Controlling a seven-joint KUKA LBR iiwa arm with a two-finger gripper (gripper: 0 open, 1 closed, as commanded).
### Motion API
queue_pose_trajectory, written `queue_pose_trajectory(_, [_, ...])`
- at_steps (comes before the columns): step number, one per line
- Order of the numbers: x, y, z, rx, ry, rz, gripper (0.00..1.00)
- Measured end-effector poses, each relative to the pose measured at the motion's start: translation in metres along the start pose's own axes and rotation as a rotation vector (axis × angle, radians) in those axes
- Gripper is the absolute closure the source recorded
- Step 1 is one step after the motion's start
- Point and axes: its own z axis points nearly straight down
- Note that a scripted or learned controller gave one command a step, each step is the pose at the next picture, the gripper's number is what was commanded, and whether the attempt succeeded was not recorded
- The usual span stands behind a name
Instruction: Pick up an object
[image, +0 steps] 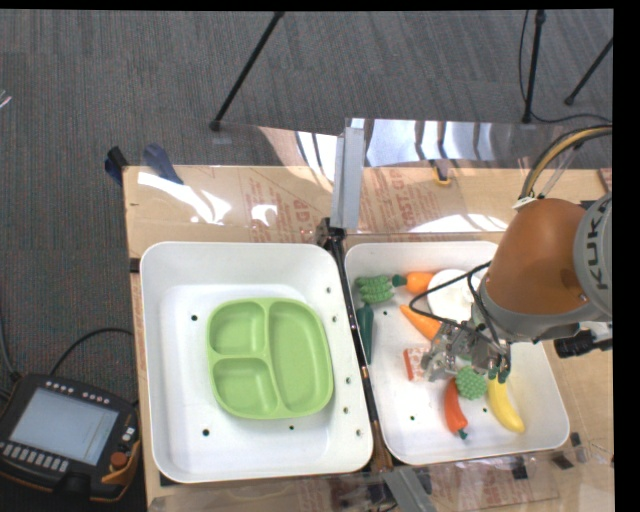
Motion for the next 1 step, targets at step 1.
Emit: queue_pose_trajectory(1, [-0.0499, 0.0136, 0.0163, -0.005, -0.021, 0.315, 1.00])
